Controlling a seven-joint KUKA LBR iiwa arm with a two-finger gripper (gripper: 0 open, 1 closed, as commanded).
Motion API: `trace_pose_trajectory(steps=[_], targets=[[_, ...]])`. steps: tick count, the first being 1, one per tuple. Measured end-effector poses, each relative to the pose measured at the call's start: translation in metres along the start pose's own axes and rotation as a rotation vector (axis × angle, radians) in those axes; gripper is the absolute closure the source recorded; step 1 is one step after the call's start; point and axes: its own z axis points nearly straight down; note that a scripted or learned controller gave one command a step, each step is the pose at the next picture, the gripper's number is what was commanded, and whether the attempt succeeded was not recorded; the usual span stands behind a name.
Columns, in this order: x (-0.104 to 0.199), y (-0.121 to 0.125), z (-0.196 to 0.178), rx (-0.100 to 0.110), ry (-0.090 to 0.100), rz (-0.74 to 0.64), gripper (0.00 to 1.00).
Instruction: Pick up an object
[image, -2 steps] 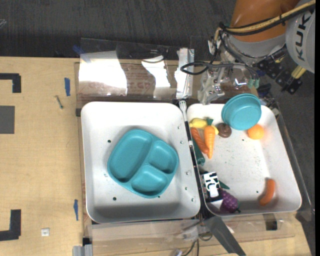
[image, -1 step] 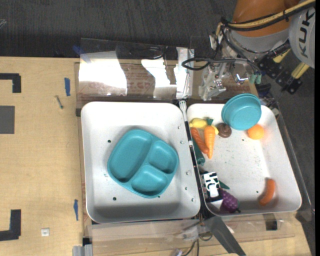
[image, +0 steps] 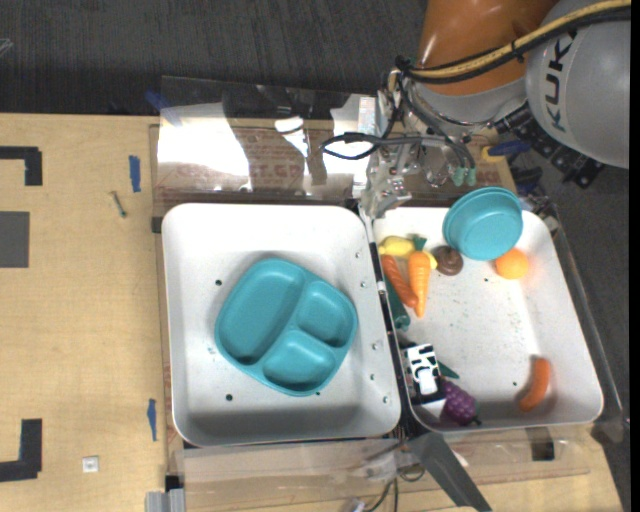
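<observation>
Jaws (image: 392, 192): hanging over the far-left corner of the right bin, at the rim; open or closed state not readable among the cables and metal parts; nothing seen between them.
Arm (image: 470, 40): reaching in from the upper right, orange band showing above the wrist, yellow and black cables looping around it.
Nearest objects: lying just toward the camera from the jaws, apart from them; yellow toy (image: 396, 245), carrot (image: 419, 280) pointing toward the camera, a second orange piece (image: 398, 285) touching the bin's left wall.
Brown piece (image: 450, 261): small, round, dark, sitting just beside the carrot's top and touching the bowl's lower edge.
Teal bowl (image: 484, 222): tilting, leaning near the far wall of the right bin, to the right of the jaws.
Orange fruit (image: 512, 264): round, sitting just below the bowl's right side.
Orange sausage-shaped toy (image: 536, 383): lying near the right bin's near-right corner, well apart from the jaws.
Purple grapes (image: 458, 403): sitting at the near-left corner, beside a black-and-white block (image: 423, 368).
Right bin (image: 500, 330): white, shallow, floor speckled with dark marks.
Left bin (image: 190, 300): white, carrying a teal divided plate (image: 288, 325) with three compartments, lying flat near the middle.
Table (image: 70, 300): tan, bearing black corner marks and blue tape.
</observation>
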Motion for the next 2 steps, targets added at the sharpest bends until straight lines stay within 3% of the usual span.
trace_pose_trajectory(steps=[1,2], targets=[[-0.007,0.040,0.002,0.001,-0.005,-0.053,1.00],[0.059,0.044,0.046,0.001,-0.001,-0.139,1.00]])
